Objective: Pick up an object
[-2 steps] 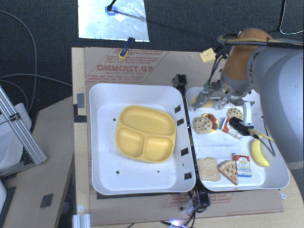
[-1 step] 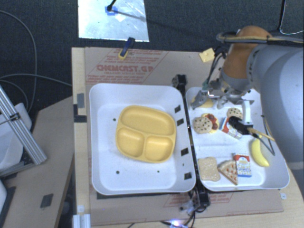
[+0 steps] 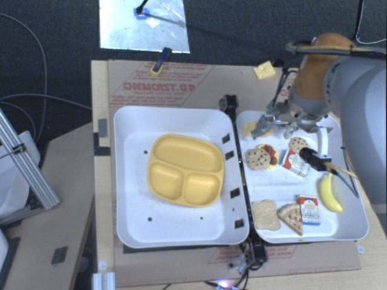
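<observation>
The hand (image 3: 266, 127) hangs over the right bin (image 3: 354, 225) at its 11 o'clock corner, grip state unreadable; the arm hides items beneath. Chocolate-chip cookie (image 3: 257, 158) lies just below, banana (image 3: 329, 193) toward 3 o'clock.

Dark carpet floor (image 3: 48, 41) surrounds tabletop (image 3: 72, 180). Reflective sheet (image 3: 144, 17) lies on floor beyond. Cables (image 3: 24, 95) trail left. Aluminium rail (image 3: 24, 162) at left edge.

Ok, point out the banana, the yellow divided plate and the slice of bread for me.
banana (image 3: 329, 193), camera view, middle of its curved body.
yellow divided plate (image 3: 181, 151), camera view, floor of its large compartment.
slice of bread (image 3: 265, 215), camera view, centre of the slice.
</observation>
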Controlling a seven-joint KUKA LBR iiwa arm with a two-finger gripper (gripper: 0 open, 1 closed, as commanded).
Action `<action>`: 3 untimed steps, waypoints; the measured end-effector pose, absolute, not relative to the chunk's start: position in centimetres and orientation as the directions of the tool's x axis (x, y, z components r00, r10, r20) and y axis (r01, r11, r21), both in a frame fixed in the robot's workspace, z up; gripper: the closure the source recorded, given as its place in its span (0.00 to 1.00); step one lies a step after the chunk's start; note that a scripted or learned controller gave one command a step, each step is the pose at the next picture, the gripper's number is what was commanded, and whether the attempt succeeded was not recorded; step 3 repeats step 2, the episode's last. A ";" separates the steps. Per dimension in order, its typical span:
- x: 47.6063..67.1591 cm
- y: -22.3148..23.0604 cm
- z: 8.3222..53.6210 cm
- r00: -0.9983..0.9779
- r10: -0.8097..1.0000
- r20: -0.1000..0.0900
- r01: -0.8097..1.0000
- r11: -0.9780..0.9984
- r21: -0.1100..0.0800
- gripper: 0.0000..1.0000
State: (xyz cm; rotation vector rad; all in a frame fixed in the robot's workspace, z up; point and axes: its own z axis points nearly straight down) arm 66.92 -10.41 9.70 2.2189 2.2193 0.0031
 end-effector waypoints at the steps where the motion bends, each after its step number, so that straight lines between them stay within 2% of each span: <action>1: 62.0 -14.1 8.6 0.003 1.000 0.000 1.000 -0.003 0.004 0.00; 2: 67.2 -9.0 9.1 -0.008 1.000 0.000 1.000 0.008 0.007 0.00; 3: 67.2 -9.0 9.1 -0.008 1.000 0.000 1.000 0.008 0.007 0.00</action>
